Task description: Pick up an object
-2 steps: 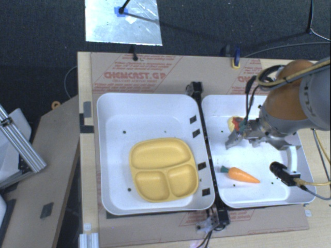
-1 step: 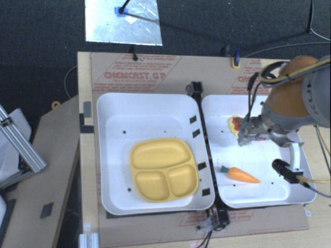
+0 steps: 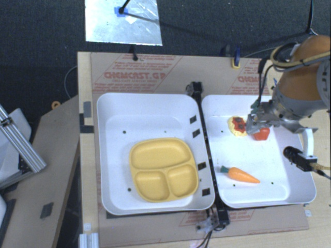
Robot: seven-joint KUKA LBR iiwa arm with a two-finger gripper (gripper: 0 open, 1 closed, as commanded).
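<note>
The right bin (image 3: 289,190) holds three toy foods. An orange carrot (image 3: 242,175) with a green top lies near its front. A small yellow piece with red topping (image 3: 237,126) lies at the back left. A red piece (image 3: 262,134) sits just right of it. My gripper (image 3: 255,124) hangs low over the back of this bin, directly above the gap between the yellow piece and the red piece, and it partly covers the red one. The grey arm with its orange band (image 3: 305,66) comes in from the right.
The left bin (image 3: 111,138) holds a yellow divided plate (image 3: 163,168). A black divider with clips (image 3: 202,138) runs between the bins. A black fitting (image 3: 298,158) juts over the right bin's right wall. A shiny sheet (image 3: 123,14) lies beyond the bench.
</note>
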